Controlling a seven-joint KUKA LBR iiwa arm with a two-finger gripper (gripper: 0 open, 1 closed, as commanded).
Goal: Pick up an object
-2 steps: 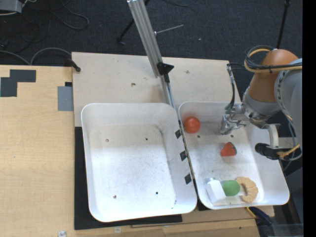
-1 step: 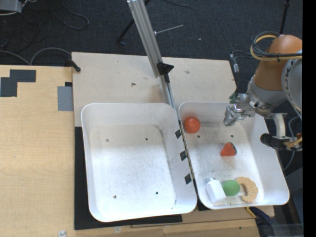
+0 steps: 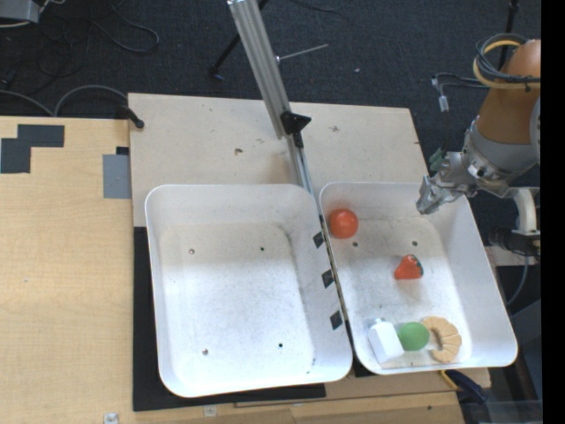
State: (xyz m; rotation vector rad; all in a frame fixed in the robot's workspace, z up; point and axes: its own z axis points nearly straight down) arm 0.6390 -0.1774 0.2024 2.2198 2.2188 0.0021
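The right bin [image 3: 477, 263] holds an orange-red ball [image 3: 342, 223] near its far left corner. A small red strawberry-like piece [image 3: 408, 268] lies mid-bin. At the near end sit a white block [image 3: 384, 341], a green ball [image 3: 412, 336] and a tan ridged pastry [image 3: 444, 338], close together. My gripper [image 3: 429, 200] hangs over the far right rim of that bin, to the right of the orange-red ball and beyond the red piece. Nothing shows between its fingers.
The left bin [image 3: 177, 228] lies beside the right one, with a divider carrying black clips [image 3: 325, 263] between them. A slanted metal rail [image 3: 265, 69] rises from the bench behind the bins. A wooden table [image 3: 62, 272] stands at left.
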